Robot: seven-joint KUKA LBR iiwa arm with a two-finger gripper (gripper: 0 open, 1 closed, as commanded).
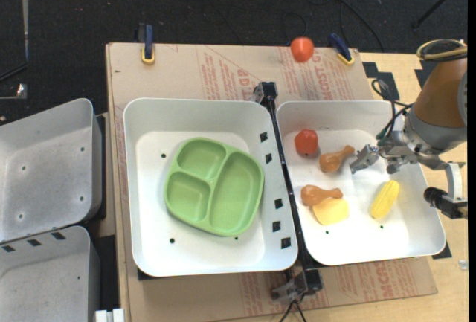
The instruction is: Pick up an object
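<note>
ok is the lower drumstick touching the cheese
Touching. The camera view shows the lower drumstick lying against the top edge of the cheese, with no white bin floor visible between them.

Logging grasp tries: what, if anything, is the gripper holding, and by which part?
Nothing: the gripper hovers in the right bin, near a drumstick, with nothing between its fingers.

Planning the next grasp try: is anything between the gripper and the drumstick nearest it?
Nothing visible. The gripper hovers in the right bin, just right of the upper drumstick, with only bare bin floor between them. The corn lies below, off that path.
</note>
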